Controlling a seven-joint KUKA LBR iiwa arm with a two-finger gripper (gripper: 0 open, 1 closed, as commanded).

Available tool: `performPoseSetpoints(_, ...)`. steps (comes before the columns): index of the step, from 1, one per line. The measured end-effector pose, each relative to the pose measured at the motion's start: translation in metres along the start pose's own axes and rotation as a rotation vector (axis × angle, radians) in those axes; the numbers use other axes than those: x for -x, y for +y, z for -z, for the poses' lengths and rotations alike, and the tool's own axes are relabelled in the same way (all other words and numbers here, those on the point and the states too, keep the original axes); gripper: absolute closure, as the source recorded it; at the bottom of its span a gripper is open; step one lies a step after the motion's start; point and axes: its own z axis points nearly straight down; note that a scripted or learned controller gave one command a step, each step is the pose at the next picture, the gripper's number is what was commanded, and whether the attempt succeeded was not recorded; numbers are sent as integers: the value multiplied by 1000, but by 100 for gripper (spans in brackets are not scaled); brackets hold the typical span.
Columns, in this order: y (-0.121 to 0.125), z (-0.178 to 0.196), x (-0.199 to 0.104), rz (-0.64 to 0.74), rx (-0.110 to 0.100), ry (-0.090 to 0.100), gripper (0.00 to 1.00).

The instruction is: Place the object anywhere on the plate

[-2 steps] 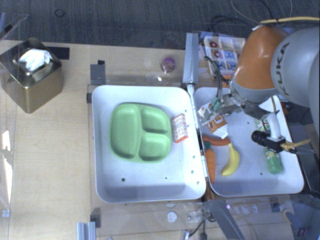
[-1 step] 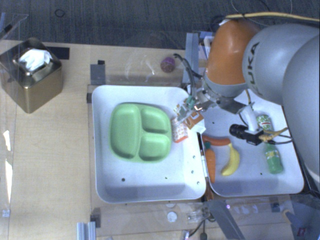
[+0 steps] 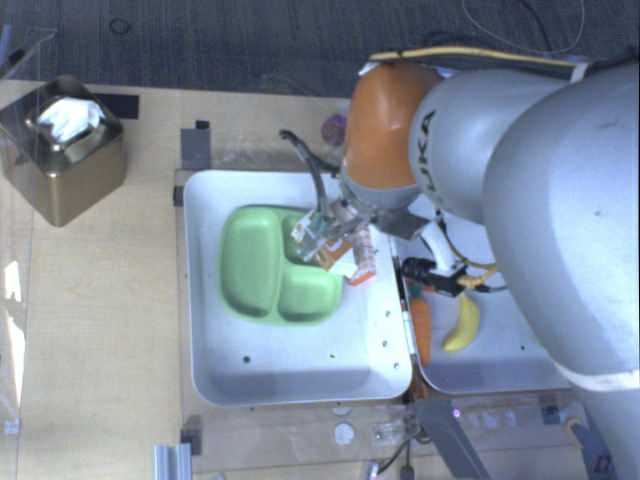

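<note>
A green plate (image 3: 262,265) with several compartments lies in the left white bin (image 3: 290,373). My gripper (image 3: 322,230) hangs over the plate's right edge, reaching in from the right under the orange wrist band. A small orange and white carton (image 3: 358,257) sits right at the gripper's lower right, at the plate's right rim. Whether the carton is gripped or just resting against the plate is hidden by the gripper.
In the right bin (image 3: 500,368) lie a yellow banana (image 3: 462,323) and an orange carrot (image 3: 421,330), close to the wall between the bins. A brown box (image 3: 68,163) with white paper stands at the far left. A small purple thing (image 3: 333,126) lies behind the bins.
</note>
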Motion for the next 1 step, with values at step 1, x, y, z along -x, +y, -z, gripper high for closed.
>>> performPoseSetpoints(1, 0, 0, 0, 0, 1, 0, 0)
